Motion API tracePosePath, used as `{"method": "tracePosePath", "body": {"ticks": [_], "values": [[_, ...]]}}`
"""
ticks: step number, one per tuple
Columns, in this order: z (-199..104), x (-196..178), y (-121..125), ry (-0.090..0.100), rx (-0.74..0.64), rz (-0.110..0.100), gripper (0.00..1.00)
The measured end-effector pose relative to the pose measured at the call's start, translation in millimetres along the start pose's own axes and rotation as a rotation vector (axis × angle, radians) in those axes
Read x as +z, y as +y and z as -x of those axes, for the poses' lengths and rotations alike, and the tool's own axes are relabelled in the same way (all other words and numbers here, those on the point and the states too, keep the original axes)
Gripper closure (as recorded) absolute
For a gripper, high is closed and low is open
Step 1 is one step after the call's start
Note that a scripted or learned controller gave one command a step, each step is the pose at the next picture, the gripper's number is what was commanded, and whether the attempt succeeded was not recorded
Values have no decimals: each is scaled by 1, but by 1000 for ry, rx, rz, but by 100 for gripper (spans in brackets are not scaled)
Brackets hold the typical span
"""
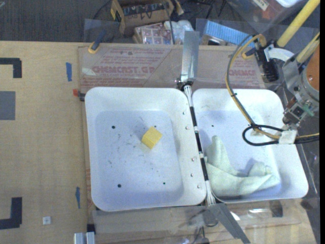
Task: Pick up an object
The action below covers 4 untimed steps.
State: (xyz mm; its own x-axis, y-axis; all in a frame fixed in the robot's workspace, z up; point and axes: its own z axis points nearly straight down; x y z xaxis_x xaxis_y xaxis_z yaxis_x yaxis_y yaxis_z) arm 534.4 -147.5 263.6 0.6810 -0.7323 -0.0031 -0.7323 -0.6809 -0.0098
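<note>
A small yellow block lies near the middle of the left bin. A crumpled pale cloth rests along the near and left side of the right bin. My gripper hangs at the right edge of the right bin, above its far right rim, well away from the cloth and far from the yellow block. The grey arm with its orange band rises behind it. Nothing shows held at the gripper.
Yellow and black cables loop down from the arm over the right bin's middle. A metal divider stands behind the seam between the bins. Cardboard and clutter sit beyond the bench's far edge. Bare wood spreads to the left.
</note>
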Motion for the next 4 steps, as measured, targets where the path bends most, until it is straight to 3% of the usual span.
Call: {"method": "tracePosePath", "body": {"ticks": [1, 2, 3, 4], "values": [[60, -131, -44, 0, -224, 7, 100], [108, -170, -79, 1, -128, 5, 100], [195, -169, -138, -2, -399, 7, 100], [209, -59, -138, -4, -620, 10, 100]]}}
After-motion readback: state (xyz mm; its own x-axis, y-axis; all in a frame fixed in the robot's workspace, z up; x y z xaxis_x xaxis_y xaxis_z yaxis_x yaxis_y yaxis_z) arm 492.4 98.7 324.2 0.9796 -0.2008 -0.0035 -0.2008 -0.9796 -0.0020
